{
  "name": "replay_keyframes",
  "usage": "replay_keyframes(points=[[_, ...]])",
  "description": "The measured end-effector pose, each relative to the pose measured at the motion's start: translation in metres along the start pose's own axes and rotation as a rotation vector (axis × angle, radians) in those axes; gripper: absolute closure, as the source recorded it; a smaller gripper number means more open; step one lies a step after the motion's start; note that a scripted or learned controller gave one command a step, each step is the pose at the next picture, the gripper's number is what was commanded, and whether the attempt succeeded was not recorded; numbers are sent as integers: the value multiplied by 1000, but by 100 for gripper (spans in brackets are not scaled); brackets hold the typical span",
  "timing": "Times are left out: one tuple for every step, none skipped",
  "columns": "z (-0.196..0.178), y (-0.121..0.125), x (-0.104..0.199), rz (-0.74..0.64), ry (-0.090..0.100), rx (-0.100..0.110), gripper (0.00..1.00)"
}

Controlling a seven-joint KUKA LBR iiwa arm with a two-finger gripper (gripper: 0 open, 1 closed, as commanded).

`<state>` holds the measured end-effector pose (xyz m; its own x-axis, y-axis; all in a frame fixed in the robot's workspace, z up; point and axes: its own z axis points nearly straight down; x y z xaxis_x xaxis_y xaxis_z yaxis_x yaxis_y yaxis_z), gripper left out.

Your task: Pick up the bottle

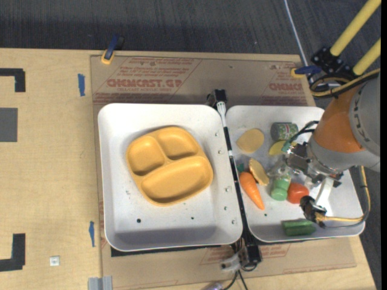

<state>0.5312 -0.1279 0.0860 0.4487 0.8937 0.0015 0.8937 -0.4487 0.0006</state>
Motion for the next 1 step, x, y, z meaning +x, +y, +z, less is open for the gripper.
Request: replay_keyframes(points=[[-11, 1, -1, 2, -1, -4, 100]])
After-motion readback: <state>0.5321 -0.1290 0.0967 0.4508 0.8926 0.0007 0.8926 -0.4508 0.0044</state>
